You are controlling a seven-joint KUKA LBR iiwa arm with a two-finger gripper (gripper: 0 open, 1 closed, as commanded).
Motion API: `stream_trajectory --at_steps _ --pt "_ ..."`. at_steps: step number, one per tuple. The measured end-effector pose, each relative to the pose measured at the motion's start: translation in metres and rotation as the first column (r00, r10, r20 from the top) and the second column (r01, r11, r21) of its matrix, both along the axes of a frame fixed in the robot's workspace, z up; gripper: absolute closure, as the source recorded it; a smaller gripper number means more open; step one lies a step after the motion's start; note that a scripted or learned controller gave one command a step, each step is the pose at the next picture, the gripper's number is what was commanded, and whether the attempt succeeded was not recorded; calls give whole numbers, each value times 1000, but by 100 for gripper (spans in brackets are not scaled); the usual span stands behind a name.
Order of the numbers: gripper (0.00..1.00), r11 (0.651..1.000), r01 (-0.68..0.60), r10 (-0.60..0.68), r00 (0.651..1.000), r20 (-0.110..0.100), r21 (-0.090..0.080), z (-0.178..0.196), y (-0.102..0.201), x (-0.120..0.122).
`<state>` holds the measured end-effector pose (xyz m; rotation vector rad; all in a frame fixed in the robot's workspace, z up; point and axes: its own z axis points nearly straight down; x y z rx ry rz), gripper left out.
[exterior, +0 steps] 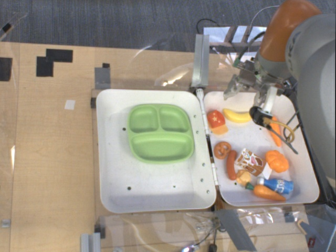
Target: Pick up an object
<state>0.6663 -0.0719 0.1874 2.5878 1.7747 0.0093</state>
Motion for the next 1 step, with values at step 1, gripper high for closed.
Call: stream_trajectory --at_steps 1 --pt "0 975 -223 223 975 0 -2 -86 -23 -27"
